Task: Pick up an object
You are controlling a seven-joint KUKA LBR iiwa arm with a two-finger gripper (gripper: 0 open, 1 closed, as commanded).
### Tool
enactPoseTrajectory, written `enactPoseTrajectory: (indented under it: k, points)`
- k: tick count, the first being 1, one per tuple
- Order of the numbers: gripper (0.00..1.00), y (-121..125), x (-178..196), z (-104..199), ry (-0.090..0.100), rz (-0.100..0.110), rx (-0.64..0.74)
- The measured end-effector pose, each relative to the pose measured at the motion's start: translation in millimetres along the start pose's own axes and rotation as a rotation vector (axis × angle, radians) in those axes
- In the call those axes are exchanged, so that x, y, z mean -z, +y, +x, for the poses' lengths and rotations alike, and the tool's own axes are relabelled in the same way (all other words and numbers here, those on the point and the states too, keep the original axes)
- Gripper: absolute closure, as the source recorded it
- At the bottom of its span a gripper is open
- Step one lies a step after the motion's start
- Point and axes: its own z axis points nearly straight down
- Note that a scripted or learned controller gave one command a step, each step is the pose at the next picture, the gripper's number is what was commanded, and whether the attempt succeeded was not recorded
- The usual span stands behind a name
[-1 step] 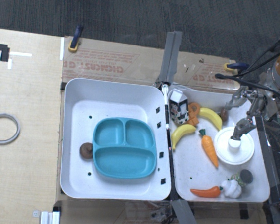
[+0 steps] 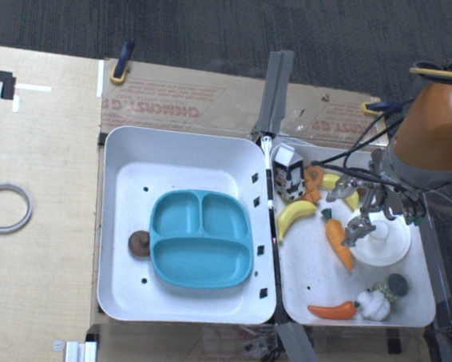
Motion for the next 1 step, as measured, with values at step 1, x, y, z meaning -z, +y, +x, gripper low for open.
enactPoseTrajectory:
  k: [1]
  points:
    - [0.0, 24.5, -47.2, 11.0, 0.0, -0.001, -0.051]
